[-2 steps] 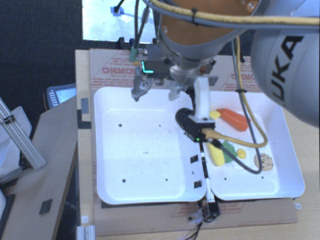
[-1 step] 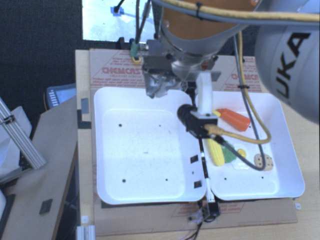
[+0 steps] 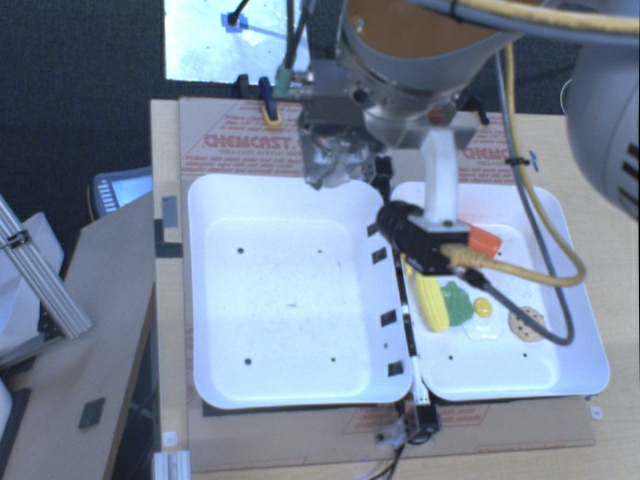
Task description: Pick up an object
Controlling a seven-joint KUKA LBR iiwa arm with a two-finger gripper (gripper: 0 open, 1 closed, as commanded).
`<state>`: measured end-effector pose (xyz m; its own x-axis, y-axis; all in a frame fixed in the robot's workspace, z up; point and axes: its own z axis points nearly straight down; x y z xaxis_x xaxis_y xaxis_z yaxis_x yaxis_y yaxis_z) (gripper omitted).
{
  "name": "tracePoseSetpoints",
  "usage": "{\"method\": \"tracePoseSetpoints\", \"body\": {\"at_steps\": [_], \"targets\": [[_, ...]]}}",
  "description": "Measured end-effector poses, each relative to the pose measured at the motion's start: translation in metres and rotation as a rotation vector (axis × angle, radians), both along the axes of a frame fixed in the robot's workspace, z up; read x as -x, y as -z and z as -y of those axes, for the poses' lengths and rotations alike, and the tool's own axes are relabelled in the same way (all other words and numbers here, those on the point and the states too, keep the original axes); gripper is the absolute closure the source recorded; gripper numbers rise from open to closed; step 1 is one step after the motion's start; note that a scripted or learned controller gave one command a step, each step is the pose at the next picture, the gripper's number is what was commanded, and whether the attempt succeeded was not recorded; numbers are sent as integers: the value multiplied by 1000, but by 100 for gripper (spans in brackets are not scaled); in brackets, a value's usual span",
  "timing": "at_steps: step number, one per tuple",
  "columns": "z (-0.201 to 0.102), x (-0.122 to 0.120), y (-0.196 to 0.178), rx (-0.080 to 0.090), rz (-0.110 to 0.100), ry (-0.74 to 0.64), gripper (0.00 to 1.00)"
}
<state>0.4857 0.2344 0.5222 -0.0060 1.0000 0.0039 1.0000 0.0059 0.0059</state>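
My gripper (image 3: 336,160) hangs over the back rim of the left bin (image 3: 290,298), close to the divide between the two bins, with the grey and orange arm above it. Nothing can be seen held under it. The objects all lie in the right bin (image 3: 500,373): a long yellow piece like a corn cob (image 3: 431,304), a green piece (image 3: 459,304) touching its right side, a small yellow round piece (image 3: 483,308), an orange block (image 3: 484,240) further back, and a brown speckled disc (image 3: 527,323) to the right.
A yellow cable (image 3: 530,274) loops over the right bin above the objects. The bins rest on a cardboard sheet (image 3: 240,138) on the bench. A yellow clamp (image 3: 268,108) sits at the cardboard's back edge.
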Motion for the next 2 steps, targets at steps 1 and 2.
{"method": "tracePoseSetpoints", "body": {"at_steps": [1, 2], "targets": [[0, -1, 3, 2, -5, 1, 0], [0, -1, -8, 0, -2, -3, 100]]}}
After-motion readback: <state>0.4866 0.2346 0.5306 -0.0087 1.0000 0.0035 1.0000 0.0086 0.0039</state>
